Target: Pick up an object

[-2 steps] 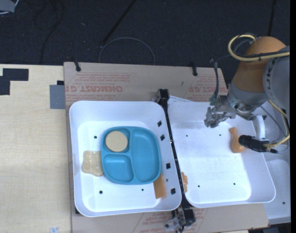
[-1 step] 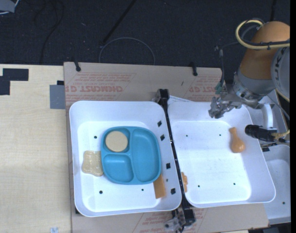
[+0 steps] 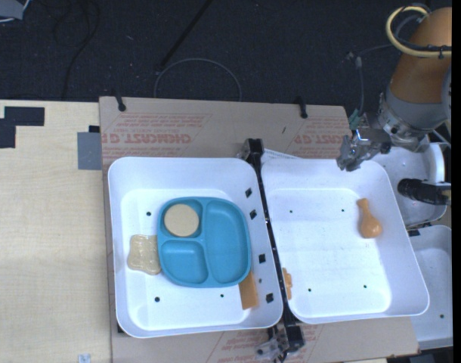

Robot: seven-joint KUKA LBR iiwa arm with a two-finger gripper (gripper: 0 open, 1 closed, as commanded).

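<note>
Two white bins [image 3: 332, 308], blue tray [image 3: 204, 242] left, orange piece [image 3: 369, 219] right; gripper [image 3: 354, 156] above, grip state unclear.

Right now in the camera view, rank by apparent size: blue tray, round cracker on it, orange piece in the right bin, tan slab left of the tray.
1. blue tray, clearly largest.
2. tan slab and round cracker: look about alike, not ranked.
3. orange piece, smallest, by a narrow margin.
</note>
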